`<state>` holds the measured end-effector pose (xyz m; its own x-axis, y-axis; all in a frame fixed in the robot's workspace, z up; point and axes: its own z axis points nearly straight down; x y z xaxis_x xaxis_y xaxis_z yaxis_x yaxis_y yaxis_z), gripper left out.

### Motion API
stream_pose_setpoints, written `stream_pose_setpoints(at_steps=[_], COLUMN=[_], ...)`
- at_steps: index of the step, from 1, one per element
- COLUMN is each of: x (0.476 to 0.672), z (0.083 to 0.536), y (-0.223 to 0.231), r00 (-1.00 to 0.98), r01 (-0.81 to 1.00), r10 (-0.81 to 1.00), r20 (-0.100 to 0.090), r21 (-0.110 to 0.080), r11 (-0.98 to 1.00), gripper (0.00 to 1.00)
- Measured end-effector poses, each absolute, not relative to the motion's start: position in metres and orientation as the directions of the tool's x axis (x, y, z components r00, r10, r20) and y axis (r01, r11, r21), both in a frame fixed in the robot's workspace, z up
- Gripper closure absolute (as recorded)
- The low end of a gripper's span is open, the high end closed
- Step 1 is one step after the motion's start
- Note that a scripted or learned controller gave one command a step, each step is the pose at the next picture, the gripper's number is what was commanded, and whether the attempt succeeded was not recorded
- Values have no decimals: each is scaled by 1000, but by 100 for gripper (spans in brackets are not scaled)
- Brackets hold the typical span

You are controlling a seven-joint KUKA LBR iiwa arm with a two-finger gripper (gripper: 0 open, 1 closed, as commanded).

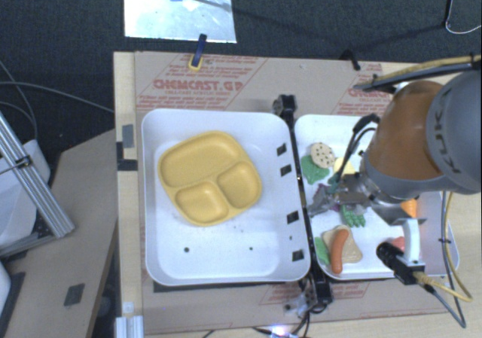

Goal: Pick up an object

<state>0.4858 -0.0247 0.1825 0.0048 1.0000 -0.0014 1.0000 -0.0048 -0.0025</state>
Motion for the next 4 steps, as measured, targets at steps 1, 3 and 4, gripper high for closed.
stream_pose_setpoints(at_steps=[1,3,4], x=[487,503,484], z=[184,187,95], y=[-27,-87,-83], r00=[-1,3,0], r01=[1000,1000,1000], r10=[1000,1000,1000], r20=[0,-2,2], r21=[1,3,-8], r11=[1,-3,0], gripper=[0,0,0])
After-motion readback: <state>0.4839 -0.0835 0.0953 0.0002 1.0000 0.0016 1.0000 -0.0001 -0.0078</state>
